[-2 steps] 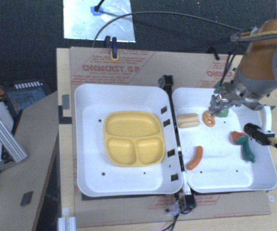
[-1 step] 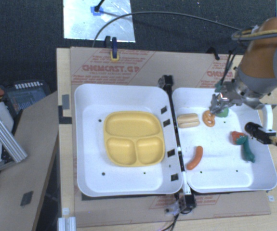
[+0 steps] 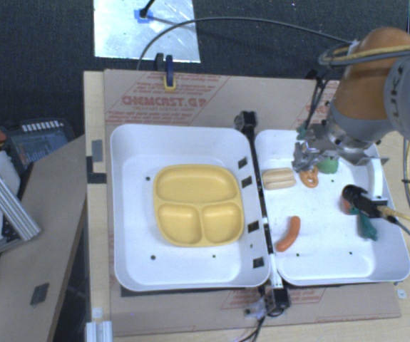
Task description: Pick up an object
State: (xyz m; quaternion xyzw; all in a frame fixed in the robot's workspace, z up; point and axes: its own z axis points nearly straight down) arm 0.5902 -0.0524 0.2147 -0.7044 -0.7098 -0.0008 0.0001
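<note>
Sausage (image 3: 288, 234) below, end effector (image 3: 306, 159) over pretzel (image 3: 309, 178)

You have a tan bread roll (image 3: 278, 179) lying flat at the right bin's left edge. An orange sausage (image 3: 288, 234) lies tilted below it, well apart.

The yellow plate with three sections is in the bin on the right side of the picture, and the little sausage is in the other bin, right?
Not quite. In the camera view the yellow plate sits in the left bin. The little sausage is indeed in the other bin, the right bin, below the bread roll and the tool.
</note>
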